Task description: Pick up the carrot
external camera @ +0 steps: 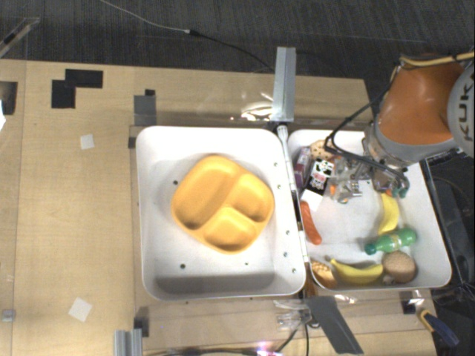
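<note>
From my feed I see the carrot point(310, 223) lying in the right bin point(438, 269), hard against that bin's left wall, its length running from far to near, with nothing holding it. The gripper point(355, 181) hangs over the far part of the same bin, to the right of the carrot and farther back, apart from it. The metal parts there are a tangle in my view, and I cannot tell whether the fingers are spread or pressed together; I see nothing clearly caught between them. Above the gripper the arm's orange band point(415, 110) and grey body come in from the right. Just left of the gripper sits a small black-and-white packet point(320, 175). Along the right side of the bin lies one banana point(388, 212), with a green bottle point(390, 241) just nearer than it. At the near edge a second banana point(356, 271) lies crosswise beside a brown potato-like lump point(399, 265). The left bin point(159, 273) carries a yellow divided dish point(223, 202) near its middle. Both bins rest on the wooden surface point(67, 221).
</note>
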Motion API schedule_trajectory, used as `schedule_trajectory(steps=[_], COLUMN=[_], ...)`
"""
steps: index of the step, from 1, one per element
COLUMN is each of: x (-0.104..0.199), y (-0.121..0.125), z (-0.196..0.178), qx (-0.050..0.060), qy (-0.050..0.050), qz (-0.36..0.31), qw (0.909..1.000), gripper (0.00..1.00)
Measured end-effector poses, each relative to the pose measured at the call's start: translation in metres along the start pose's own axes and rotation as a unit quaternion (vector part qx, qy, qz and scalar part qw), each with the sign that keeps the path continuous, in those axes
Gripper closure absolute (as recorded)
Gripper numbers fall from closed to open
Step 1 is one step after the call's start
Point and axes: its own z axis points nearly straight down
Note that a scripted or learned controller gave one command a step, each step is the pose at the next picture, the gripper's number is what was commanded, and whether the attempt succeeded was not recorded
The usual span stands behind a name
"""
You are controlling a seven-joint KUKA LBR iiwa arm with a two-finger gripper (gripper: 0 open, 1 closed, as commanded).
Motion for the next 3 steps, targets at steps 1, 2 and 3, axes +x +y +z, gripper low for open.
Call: schedule_trajectory(steps=[1,2,3], x=[-0.071,-0.017,0.056], y=[-0.082,-0.053,-0.026], z=[0.072,0.074,0.072], qx=[0.003,0.0,0.0], qy=[-0.002,0.001,0.001], qz=[-0.164,-0.376,-0.415], qw=[0.9865,0.9264,0.9097], gripper=[1.0,1.0,1.0])
